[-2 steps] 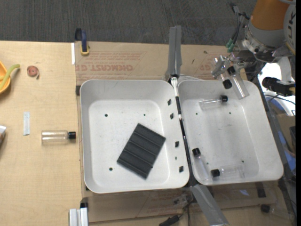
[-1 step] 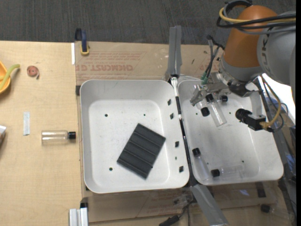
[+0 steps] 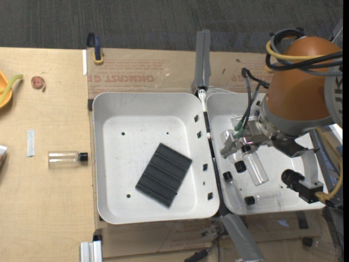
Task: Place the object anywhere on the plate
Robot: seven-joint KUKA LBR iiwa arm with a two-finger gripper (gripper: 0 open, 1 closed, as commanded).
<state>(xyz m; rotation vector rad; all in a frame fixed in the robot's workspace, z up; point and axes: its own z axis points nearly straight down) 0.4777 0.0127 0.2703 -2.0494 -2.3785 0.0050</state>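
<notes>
A dark ridged rectangular plate (image 3: 163, 174) lies tilted on the floor of the left bin (image 3: 109, 146). My gripper (image 3: 235, 144) hangs low over the right bin (image 3: 223, 105), under the orange band of the arm. Just below it a clear bottle (image 3: 255, 169) with a black cap lies on the bin floor, touching or nearly touching the gripper. Whether the bottle is gripped cannot be made out. A second clear bottle (image 3: 267, 200) with a black cap lies near the bin's front wall, and a small black piece (image 3: 227, 175) lies by the left wall.
The grey divider (image 3: 203, 64) runs between the bins. On the wooden bench to the left lie a clear bottle (image 3: 66, 157), a white strip (image 3: 30, 143), a small red disc (image 3: 37, 82) and an orange object (image 3: 4, 90) at the edge. The arm covers the right bin's far right side.
</notes>
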